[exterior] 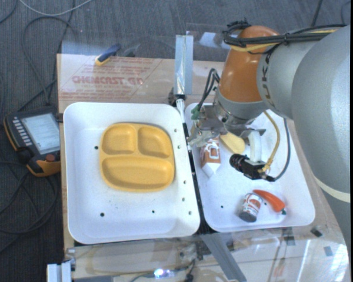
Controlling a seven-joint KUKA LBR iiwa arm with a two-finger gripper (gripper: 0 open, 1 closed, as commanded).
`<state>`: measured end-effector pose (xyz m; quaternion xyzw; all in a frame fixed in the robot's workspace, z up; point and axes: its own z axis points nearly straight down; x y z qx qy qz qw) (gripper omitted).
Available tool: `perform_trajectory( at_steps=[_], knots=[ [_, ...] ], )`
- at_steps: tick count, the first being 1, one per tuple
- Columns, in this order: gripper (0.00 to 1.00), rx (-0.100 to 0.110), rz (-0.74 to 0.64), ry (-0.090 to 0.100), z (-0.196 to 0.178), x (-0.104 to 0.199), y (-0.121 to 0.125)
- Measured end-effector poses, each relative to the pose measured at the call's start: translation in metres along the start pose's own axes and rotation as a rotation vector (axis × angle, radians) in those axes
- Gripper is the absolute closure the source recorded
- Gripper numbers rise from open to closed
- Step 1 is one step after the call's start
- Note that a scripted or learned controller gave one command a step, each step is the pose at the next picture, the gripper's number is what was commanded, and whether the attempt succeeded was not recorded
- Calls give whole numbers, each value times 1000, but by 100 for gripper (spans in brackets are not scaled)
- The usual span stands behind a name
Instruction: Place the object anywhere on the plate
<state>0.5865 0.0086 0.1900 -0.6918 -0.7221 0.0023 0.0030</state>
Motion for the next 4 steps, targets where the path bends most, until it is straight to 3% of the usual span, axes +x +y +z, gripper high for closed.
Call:
perform_trajectory(
  at_steps=[1, 2, 3, 4],
  knots=[
    [100, 3, -2, 1, -8, 1, 0],
    [100, -6, -128, -5, -128, -23, 20],
    [100, -4, -122, -5, -18, -75, 41],
    [100, -6, -164, -5, -6, -121, 46]
  ],
)
